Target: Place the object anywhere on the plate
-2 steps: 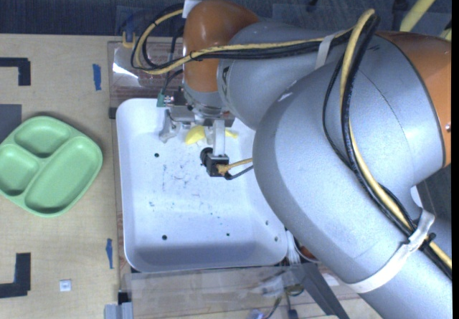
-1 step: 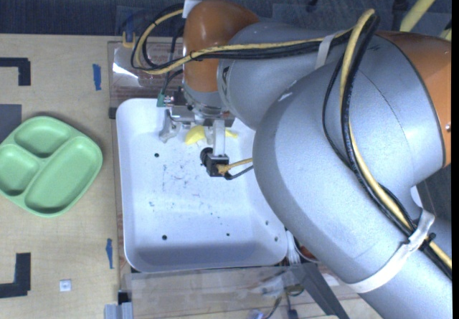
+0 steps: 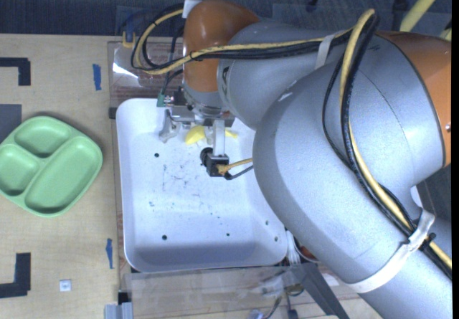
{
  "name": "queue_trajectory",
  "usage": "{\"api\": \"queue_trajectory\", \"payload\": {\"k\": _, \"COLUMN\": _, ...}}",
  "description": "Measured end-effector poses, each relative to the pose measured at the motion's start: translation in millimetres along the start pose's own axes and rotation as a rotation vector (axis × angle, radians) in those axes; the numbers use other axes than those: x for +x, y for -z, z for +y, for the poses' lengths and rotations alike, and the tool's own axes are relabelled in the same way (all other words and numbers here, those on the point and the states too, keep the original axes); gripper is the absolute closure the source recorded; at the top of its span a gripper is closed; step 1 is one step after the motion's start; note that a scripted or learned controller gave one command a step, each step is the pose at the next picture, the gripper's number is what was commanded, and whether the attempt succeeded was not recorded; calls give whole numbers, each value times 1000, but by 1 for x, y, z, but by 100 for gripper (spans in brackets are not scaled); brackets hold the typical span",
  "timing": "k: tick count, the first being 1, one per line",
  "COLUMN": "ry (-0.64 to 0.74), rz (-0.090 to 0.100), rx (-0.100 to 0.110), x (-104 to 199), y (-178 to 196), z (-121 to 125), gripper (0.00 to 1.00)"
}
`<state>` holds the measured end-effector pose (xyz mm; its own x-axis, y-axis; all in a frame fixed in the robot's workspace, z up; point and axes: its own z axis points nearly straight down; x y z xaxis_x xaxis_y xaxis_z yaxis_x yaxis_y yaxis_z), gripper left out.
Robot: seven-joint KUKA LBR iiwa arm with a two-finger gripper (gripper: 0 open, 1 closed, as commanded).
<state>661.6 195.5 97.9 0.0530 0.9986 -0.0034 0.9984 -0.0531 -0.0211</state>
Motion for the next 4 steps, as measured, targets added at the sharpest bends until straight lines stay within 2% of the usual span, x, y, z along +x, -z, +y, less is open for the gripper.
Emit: {"api": "queue_trajectory", "payload": {"k": 4, "ry": 43, "rz": 5, "rx": 3, "x": -4, "y": -11, "z": 0, "gripper": 0}}
